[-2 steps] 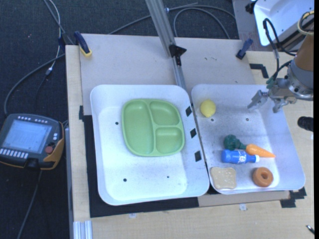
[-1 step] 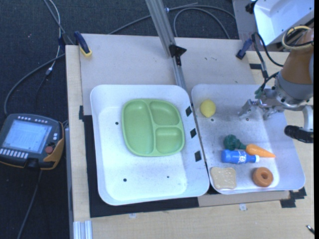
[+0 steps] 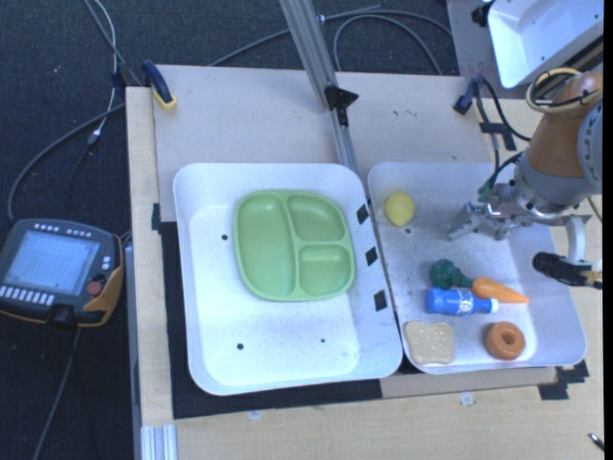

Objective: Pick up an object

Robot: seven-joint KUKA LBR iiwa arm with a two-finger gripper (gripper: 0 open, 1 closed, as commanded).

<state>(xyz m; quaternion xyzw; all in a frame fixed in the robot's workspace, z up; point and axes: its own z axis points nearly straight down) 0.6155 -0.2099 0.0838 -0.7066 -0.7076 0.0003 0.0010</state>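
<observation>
plate (image 3: 292, 245) in left bin (image 3: 206, 353) | ball (image 3: 399, 208), bottle (image 3: 458, 303), donut (image 3: 505, 340) in right bin (image 3: 565, 338)

Yellow lemon (image 3: 399, 208), broccoli (image 3: 443, 274), carrot (image 3: 501, 291), blue bottle (image 3: 459, 303), toast (image 3: 429, 342), donut (image 3: 505, 340) in right bin (image 3: 421, 185).

A pale wooden bench (image 3: 249, 113) stands on dark carpet (image 3: 57, 113), cables (image 3: 91, 27) trailing across it.
</observation>
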